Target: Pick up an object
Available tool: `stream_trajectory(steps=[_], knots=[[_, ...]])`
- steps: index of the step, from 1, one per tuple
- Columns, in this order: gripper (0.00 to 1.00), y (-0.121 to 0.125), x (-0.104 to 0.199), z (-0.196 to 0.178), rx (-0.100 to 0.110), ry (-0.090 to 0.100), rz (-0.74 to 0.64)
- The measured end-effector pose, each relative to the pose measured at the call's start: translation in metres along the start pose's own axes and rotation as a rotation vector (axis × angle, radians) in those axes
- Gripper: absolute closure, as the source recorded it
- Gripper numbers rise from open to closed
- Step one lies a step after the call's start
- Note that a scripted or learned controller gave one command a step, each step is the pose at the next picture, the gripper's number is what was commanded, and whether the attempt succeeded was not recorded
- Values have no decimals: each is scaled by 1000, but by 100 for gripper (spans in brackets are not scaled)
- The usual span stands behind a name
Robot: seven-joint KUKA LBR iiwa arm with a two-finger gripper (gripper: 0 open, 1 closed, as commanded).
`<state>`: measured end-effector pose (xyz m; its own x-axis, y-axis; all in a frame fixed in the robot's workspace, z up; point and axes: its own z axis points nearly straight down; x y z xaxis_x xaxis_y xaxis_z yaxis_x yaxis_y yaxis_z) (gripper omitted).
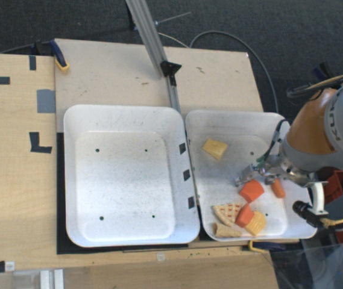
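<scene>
Claw (pixel 248 176) low inside the right bin (pixel 231 123), reaching in from the right; whether its tips are apart or together, cannot tell. Orange block (pixel 252 191) lies just below the claw, close to it. Small orange piece (pixel 278 189) just right of that. Yellow wedge (pixel 215 149) sits up-left, apart. Near the front wall: waffle-pattern triangle (pixel 226 212), orange-red chunk (pixel 244 216), yellow ridged piece (pixel 256 223), bunched together. Left bin (pixel 123 114) alongside on the counter (pixel 14 161).

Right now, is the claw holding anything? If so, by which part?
Cannot be told. The claw sits low in the right bin, just above the orange block, but nothing shows between its tips.
</scene>
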<state>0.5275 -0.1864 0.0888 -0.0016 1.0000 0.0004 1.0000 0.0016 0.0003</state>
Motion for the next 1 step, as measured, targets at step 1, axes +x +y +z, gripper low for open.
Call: stream_trajectory(steps=[1], knots=[[100, 0, 0, -10, 1, 0, -1]])
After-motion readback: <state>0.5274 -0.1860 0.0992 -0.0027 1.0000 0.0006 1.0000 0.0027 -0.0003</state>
